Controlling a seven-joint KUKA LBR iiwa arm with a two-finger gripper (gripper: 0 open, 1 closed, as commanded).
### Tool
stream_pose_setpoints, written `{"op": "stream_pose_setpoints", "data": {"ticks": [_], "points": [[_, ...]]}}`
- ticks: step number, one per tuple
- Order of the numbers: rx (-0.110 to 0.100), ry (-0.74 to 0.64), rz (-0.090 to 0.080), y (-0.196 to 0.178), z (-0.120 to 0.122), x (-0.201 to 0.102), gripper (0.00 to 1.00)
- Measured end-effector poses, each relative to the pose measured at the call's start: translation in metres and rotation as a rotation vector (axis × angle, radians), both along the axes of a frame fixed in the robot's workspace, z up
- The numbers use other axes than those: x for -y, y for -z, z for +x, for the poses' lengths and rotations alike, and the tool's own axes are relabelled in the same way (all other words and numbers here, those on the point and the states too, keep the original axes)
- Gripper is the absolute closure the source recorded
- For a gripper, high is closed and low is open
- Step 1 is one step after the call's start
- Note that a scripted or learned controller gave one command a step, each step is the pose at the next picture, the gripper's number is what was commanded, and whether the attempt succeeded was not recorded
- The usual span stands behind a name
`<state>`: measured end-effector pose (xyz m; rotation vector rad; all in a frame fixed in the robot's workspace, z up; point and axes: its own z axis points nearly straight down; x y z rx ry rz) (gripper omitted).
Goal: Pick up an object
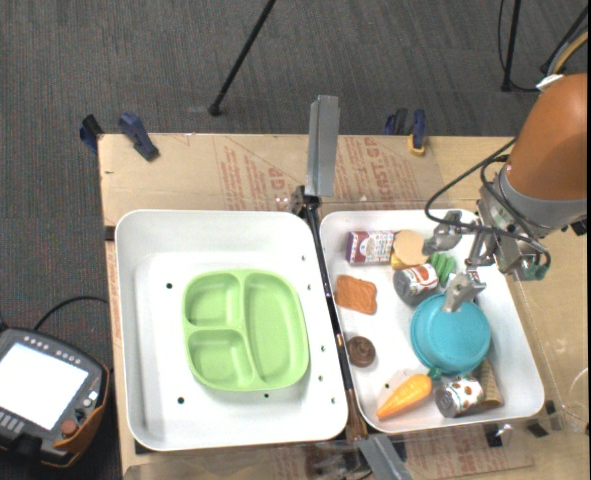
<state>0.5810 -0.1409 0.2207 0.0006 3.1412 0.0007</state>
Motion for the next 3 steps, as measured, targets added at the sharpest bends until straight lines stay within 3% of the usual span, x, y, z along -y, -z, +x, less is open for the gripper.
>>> {"op": "stream_pose_setpoints", "data": {"ticks": [1, 2, 3], "points": [[-0.002, -0.138, 0.003, 0.136, 0.035, 0.006, 0.00], [-0.002, -0.160, 0.002, 0.133, -0.039, 0.029, 0.00], [-0.001, -0.183, 0.004, 0.134, -0.035, -0.034, 0.00]]}}
